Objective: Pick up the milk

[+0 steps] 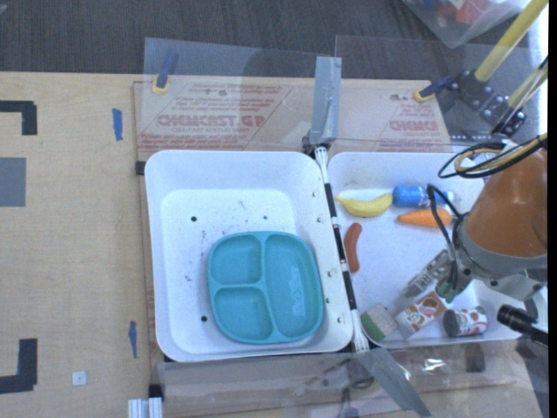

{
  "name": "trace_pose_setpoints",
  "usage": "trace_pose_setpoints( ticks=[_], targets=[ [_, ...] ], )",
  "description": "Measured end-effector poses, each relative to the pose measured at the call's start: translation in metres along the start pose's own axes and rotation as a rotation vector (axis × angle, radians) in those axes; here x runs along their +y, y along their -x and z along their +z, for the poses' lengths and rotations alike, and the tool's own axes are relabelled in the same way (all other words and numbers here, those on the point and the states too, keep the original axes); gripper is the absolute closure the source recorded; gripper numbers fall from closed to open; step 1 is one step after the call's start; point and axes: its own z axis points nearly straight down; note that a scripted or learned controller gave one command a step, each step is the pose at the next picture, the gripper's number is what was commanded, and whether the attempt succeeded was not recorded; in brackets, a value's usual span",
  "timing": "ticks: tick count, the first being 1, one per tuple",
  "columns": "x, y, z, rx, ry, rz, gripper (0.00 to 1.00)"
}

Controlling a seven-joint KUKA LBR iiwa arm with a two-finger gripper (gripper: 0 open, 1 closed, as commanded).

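Hand (432, 279) low in right bin (383, 177), just above milk (420, 313), grip state unreadable; best centred over carton, clear of can (465, 322), before closing.

Two bins side by side on bench (70, 259). Left bin (174, 190): divided tray (264, 287) set toward 5 o'clock corner. Right bin (383, 168): banana (365, 205) at 12 o'clock, bottle (407, 195) just beside it at 3 o'clock, carrot (422, 219) below bottle, sausage (352, 246) at 9 o'clock. Along 6 o'clock edge: round tin (378, 322), milk carton (421, 313), can (466, 322), placed left to right. Gripper (432, 279) positioned just above milk carton.
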Motion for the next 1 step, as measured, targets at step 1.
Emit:
trace_pose_setpoints(
  ticks=[1],
  targets=[
    [0.0000, -0.0001, 0.0000, 0.000, 0.000, 0.000, 0.00]
  ],
)
